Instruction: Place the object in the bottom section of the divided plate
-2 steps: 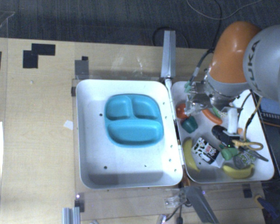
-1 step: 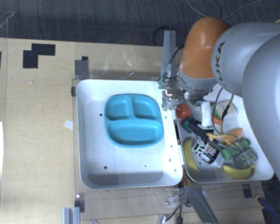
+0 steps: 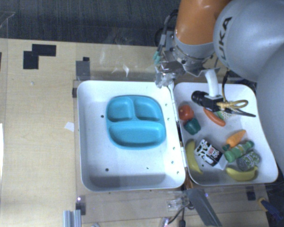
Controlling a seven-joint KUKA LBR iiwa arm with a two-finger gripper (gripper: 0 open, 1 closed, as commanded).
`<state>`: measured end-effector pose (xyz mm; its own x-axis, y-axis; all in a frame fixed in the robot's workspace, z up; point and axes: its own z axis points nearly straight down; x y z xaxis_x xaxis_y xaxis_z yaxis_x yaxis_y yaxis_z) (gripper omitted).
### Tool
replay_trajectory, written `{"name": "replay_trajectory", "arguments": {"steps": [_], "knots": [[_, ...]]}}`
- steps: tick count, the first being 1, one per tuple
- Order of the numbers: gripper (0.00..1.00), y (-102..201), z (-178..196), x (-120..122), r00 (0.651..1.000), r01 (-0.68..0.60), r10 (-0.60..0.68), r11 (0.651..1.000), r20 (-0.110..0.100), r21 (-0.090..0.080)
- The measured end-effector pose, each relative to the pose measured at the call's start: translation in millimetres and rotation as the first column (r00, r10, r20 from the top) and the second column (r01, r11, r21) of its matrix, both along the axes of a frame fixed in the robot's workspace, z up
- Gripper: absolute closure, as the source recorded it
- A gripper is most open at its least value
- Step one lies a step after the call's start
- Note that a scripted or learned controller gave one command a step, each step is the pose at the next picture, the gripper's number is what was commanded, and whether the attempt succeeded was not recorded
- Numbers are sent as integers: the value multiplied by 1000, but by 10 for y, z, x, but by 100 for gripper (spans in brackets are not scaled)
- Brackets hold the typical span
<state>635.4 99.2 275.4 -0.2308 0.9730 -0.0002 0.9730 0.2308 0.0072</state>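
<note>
You are seeing the end effector (image 3: 164, 77) hanging over the far rim where the two bins meet; you cannot tell whether it is released or clenched, and nothing is showing in its grasp. The blue divided plate (image 3: 135, 122) is lying flat in the left bin (image 3: 92, 141), its long axis running left to right, its wide bottom section (image 3: 137, 134) facing the near edge. A red tomato (image 3: 185, 111), a green block (image 3: 192, 125) and a banana (image 3: 193, 156) are sitting in the right bin (image 3: 184, 93).
</note>
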Motion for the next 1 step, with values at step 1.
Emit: {"name": "replay_trajectory", "arguments": {"steps": [1], "knots": [[100, 423, -1413, -774, 1000, 23, -23, 1000, -5, 1]]}}
